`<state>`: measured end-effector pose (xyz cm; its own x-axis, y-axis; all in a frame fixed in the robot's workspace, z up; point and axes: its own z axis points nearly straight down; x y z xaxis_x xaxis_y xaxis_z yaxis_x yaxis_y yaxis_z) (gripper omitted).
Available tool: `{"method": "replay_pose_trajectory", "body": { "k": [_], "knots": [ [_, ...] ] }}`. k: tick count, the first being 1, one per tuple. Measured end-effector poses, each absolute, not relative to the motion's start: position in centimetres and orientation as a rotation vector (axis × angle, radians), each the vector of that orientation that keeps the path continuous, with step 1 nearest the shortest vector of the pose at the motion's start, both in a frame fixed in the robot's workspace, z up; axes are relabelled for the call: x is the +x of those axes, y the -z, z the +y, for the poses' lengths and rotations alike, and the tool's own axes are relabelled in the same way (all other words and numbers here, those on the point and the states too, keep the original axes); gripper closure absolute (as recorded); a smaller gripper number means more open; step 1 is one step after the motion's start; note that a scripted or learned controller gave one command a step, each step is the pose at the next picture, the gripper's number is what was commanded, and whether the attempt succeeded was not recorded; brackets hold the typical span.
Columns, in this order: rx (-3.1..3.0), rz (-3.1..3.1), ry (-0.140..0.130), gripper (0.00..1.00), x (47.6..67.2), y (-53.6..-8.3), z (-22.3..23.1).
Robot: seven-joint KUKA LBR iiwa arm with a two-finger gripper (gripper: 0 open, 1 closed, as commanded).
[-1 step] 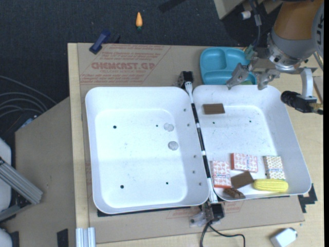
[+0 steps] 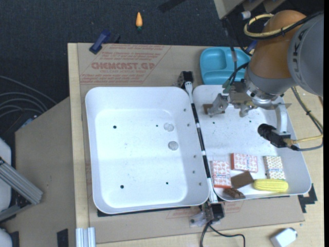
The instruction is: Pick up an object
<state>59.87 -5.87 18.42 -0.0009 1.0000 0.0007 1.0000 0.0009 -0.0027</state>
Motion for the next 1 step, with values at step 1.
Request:
{"method": "replay_pose_trajectory", "body": {
  "k": [1],
  "knots": [
    [-2.223,-2.221,-0.001,0.00,66.65,-17.17,-12.35]
  ]
}}
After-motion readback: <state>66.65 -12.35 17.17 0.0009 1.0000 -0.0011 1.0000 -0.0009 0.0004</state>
